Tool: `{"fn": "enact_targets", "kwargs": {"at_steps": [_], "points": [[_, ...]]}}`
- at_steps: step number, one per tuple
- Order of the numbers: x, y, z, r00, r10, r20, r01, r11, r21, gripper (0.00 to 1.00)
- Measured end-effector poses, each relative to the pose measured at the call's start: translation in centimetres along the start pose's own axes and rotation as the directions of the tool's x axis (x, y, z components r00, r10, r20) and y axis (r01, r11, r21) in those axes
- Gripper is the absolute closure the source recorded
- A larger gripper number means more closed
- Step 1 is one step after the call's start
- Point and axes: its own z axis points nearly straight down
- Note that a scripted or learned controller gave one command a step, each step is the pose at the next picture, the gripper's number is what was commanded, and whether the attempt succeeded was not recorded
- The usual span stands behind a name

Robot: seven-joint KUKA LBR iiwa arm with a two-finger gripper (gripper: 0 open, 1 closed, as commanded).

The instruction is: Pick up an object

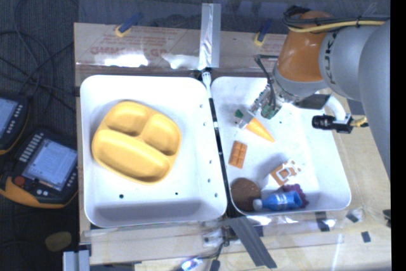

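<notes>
A big yellow lump [135,140] fills the left bin [89,200] at centre left. In the right bin [330,168] lie an orange block [238,154], a brown ball [245,190], an orange cone [259,129], a blue bottle [279,200] and a small orange-and-white piece [285,172]. The gripper [265,106] hangs just above the cone, at upper right; its state cannot be told.

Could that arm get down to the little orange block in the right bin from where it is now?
Probably yes. The orange block lies alone on bare bin floor, nothing on top, and the gripper hovers just up-right of it, beside the orange cone.
</notes>
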Motion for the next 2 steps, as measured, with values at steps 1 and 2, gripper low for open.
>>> {"fn": "enact_targets", "kwargs": {"at_steps": [1, 2], "points": [[3.23, 6.41, -9.03, 0.98, 0.197, -0.01, -0.197, 0.98, 0.016, 1.0], [3.25, 6.52, -9.92, 0.981, 0.196, -0.009, -0.196, 0.981, 0.016, 1.0]]}}
